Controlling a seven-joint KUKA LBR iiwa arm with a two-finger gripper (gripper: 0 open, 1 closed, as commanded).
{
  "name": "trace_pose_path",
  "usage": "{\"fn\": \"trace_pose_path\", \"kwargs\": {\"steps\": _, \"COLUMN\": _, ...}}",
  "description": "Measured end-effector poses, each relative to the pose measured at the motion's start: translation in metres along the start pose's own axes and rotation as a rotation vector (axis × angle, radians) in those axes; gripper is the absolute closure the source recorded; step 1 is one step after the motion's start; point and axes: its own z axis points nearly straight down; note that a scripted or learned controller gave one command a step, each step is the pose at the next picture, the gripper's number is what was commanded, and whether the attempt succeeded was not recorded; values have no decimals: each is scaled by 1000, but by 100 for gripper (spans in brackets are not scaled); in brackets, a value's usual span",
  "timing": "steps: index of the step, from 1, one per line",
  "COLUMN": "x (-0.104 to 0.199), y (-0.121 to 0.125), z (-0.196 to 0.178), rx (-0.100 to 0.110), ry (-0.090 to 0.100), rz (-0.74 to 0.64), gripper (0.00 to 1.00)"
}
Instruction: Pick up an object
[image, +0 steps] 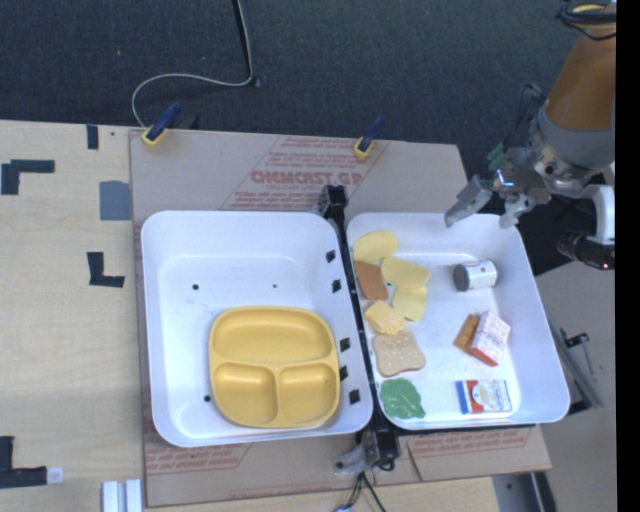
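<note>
Objects for picking sit in the right bin (530, 330), and from my overhead camera I count a small grey metal can (475, 275) lying on its side near the far end, a red and white carton (487, 338) tilted beside an orange piece, and a flat blue, white and red packet (486, 396) near the front corner. Along that bin's left side I see a cluster of flat toy food: pale yellow cheese-like slices (398, 277), a brown slab, a tan bread slice (398, 353) with a grainy look, and a green leafy piece (402, 399). My gripper (487, 203) hangs over the far rim of the right bin, its two grey fingers spread wide apart with nothing between them, touching nothing I can make out; the can lies nearest to it, a little toward the front. The left bin (180, 260) holds a smooth yellow plastic tray (274, 364) with rounded corners and three compartments. Both bins are shallow, white and glossy, joined by black clips along the middle, and they rest on a brown cardboard sheet (290, 170) with red print, held by two yellow and blue clamps at its far edge
</note>
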Motion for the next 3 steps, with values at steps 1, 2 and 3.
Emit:
{"fn": "trace_pose_path", "kwargs": {"steps": 1, "x": -50, "y": 2, "z": 86, "rx": 5, "ry": -1, "rz": 3, "gripper": 0}}
{"fn": "trace_pose_path", "kwargs": {"steps": 2, "x": -56, "y": 9, "z": 164, "rx": -5, "ry": -1, "rz": 0, "gripper": 0}}
{"fn": "trace_pose_path", "kwargs": {"steps": 3, "x": -17, "y": -59, "z": 192, "rx": -8, "ry": -3, "rz": 3, "gripper": 0}}
